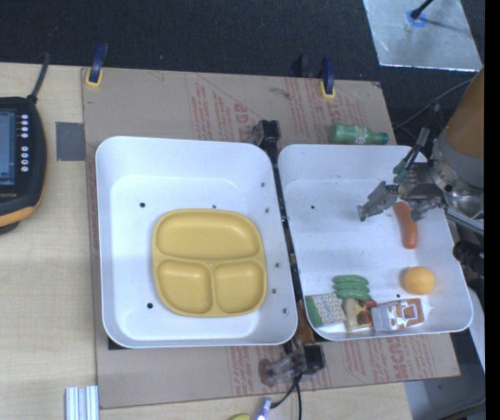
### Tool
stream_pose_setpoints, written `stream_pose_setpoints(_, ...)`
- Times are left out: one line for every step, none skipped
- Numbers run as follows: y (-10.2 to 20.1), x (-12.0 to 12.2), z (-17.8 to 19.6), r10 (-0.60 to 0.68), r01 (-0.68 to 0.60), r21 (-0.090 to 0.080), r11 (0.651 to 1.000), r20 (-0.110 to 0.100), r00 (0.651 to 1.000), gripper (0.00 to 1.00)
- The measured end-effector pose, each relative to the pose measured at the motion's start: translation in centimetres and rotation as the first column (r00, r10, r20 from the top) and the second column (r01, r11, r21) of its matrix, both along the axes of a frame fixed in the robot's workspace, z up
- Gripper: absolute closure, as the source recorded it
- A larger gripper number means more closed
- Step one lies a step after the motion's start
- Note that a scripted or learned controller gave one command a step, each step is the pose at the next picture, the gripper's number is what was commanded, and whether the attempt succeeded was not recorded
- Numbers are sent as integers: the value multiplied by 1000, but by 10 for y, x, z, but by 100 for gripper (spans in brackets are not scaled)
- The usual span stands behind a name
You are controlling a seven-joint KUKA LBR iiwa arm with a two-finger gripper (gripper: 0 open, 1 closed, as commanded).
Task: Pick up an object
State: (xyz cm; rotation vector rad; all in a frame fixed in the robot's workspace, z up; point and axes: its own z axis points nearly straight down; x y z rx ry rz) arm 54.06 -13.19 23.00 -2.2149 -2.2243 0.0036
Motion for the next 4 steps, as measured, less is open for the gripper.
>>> stream_pose_setpoints(19, -65, -95, 1, -1, 0, 1000, -1, 1000, 0)
stream_pose_setpoints(27, -65, -139, 1, -1, 0, 1000, -1, 1000, 0)
stream_pose_setpoints(-48, -55, -88, -2, 2, -1, 1000, 2, 1000, 0)
stream_pose_setpoints(-74, -13, -139, 1, -1, 0, 1000, 1, 1000, 0)
